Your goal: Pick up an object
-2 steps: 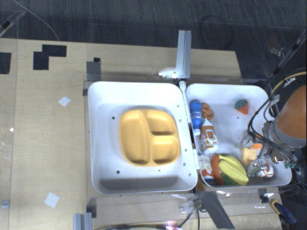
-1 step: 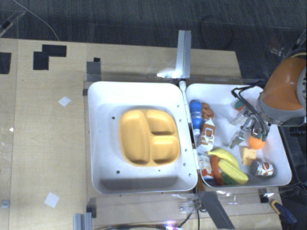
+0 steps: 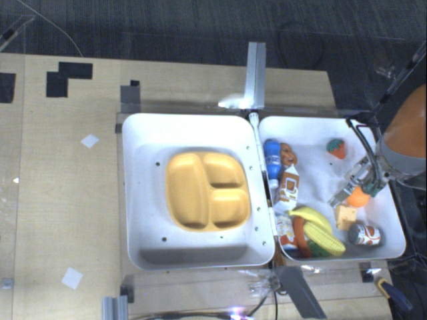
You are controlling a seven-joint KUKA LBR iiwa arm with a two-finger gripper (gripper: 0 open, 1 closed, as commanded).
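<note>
— Over the right bin (image 3: 313,127), where does the arm end up?

— It comes in from the right edge, orange band (image 3: 408,129) high, and the gripper (image 3: 355,191) hangs low in the right half of that bin. Its metal fingers (image 3: 341,195) point down and to the left.

— How far open is it?

— The fingers look close together, with only a narrow gap, but from this slant I cannot tell for sure whether they are apart or closed. A small orange ball (image 3: 359,198) sits right at the fingertips, touching or nearly touching them. I cannot see it clearly between the fingers, so I would not call it held.

— What lies around it?

— Just below the ball is a tan cube (image 3: 345,217), and below that a dark round can (image 3: 365,235) near the bin's lower right corner. A strawberry toy (image 3: 337,149) sits apart, toward the top. Along the bin's left wall lie a blue bottle (image 3: 271,157), a brown-and-white packet (image 3: 289,187), then a banana (image 3: 313,219) and a corn cob (image 3: 325,241) beside a red piece.

— And the other bin?

— On the table, the left bin (image 3: 143,199) holds a yellow divided tray (image 3: 207,191) lying flat near its middle, well apart from the gripper.
</note>
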